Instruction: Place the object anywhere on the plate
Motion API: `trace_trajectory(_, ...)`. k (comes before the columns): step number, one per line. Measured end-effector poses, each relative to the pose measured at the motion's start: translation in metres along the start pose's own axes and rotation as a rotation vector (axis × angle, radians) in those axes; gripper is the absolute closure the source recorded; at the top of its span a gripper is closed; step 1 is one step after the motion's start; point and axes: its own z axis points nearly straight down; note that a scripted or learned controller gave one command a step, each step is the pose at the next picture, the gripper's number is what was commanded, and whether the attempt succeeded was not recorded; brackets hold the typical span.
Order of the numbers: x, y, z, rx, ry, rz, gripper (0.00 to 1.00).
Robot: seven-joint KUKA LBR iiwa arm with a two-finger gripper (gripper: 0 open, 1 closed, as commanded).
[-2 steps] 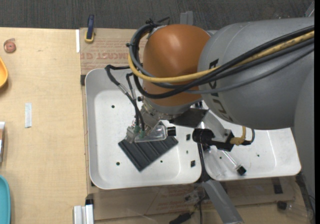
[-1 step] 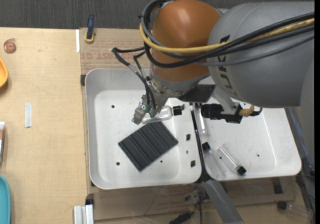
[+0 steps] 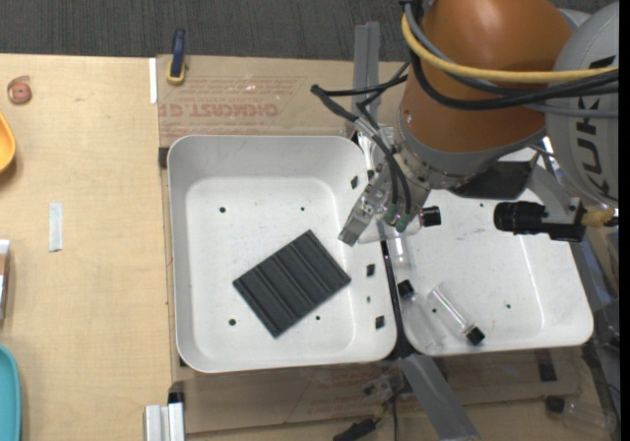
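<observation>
Dark ribbed rectangular plate (image 3: 292, 283) lies flat in smooth white left bin (image 3: 197, 232); fingers' state unclear.

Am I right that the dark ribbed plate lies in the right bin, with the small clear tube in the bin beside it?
Not quite. The camera view shows the dark ribbed plate lying flat in the left bin, not the right one. The small clear tube does lie in the bin beside it, the right bin, near that bin's front edge.
</observation>
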Motion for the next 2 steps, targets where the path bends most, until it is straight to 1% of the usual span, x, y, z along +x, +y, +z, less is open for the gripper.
trace_trajectory(1, 0.049, 0.067, 0.066, 0.002, 0.003, -0.166, 1.0)
trace_trajectory(2, 0.01, 0.04, 0.023, -0.001, 0.0, -0.248, 1.0)
